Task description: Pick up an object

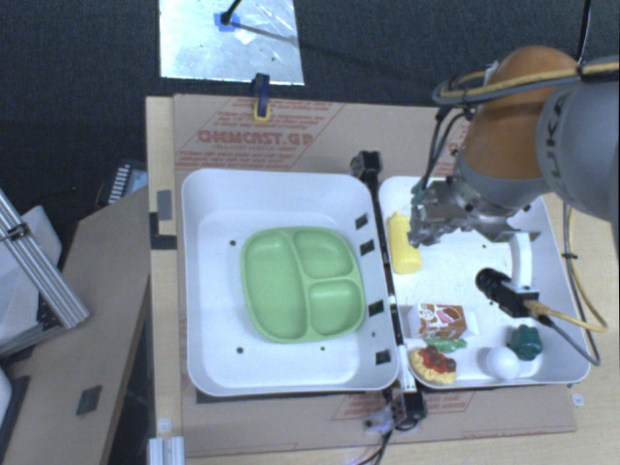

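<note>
Near edge of the right bin: a pizza-slice toy, a printed card, a white ball, a dark green piece. Farther back, a yellow bottle lies along the bin's left wall, just left of the gripper; jaw state cannot be told. The arm enters from the right, wrist bent downward. The left bin holds a green divided tray.

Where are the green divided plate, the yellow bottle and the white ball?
green divided plate [298, 284]: camera view, on its centre ridge, left bin.
yellow bottle [402, 245]: camera view, mid-body, right bin.
white ball [502, 361]: camera view, its top, right bin's near edge.
</note>
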Tool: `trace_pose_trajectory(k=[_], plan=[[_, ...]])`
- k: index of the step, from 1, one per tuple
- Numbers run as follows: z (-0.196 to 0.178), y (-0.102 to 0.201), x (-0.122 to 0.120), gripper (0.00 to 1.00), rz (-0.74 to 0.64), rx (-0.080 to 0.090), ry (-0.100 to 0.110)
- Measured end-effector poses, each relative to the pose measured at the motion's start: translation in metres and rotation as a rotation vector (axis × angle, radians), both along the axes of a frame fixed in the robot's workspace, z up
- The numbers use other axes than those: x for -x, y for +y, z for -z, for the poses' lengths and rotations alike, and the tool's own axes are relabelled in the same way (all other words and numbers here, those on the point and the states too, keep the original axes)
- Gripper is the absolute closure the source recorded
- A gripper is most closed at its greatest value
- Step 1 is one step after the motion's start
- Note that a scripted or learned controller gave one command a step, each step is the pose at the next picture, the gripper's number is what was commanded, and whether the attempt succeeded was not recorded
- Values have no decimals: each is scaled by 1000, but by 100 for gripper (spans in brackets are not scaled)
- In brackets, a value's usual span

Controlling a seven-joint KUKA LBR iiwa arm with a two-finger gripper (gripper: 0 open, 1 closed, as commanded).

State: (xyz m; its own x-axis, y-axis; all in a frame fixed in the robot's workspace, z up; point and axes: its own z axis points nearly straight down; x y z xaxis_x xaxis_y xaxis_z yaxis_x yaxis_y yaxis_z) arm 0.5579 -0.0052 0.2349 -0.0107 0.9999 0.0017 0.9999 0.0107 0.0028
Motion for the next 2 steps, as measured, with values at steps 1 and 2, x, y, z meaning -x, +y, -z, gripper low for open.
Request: trace_pose_trajectory(k=[1, 2], plan=[[10, 52, -24, 100, 1, 0, 0], [16, 98, -29, 100, 2, 1, 1]])
